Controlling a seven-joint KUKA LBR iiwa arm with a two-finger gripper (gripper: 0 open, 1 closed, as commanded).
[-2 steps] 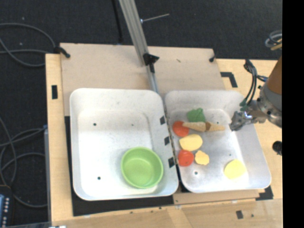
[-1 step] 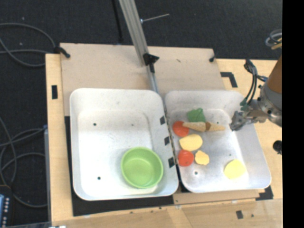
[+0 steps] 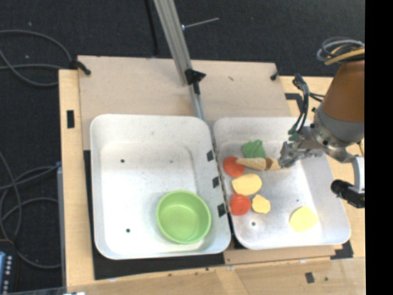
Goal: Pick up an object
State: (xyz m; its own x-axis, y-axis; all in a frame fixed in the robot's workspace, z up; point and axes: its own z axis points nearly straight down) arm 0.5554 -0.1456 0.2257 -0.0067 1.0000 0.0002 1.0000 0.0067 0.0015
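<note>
In the right bin (image 3: 319, 183) lie several small objects: a green leafy piece (image 3: 253, 148), a tan cone-like piece (image 3: 254, 163), a red piece (image 3: 231, 166), a yellow piece (image 3: 246, 184), a red round piece (image 3: 239, 204), a small yellow piece (image 3: 261, 204) and a yellow round piece (image 3: 303, 219). My gripper (image 3: 287, 158) hangs low in the right bin, just right of the tan piece's end. Nothing is seen held in it.
A green bowl (image 3: 183, 217) sits in the left bin (image 3: 123, 158) near its front right corner. A slanted metal post (image 3: 178, 39) rises behind the bins. Cables lie on the dark floor at left. The arm's orange band (image 3: 347, 91) is at right.
</note>
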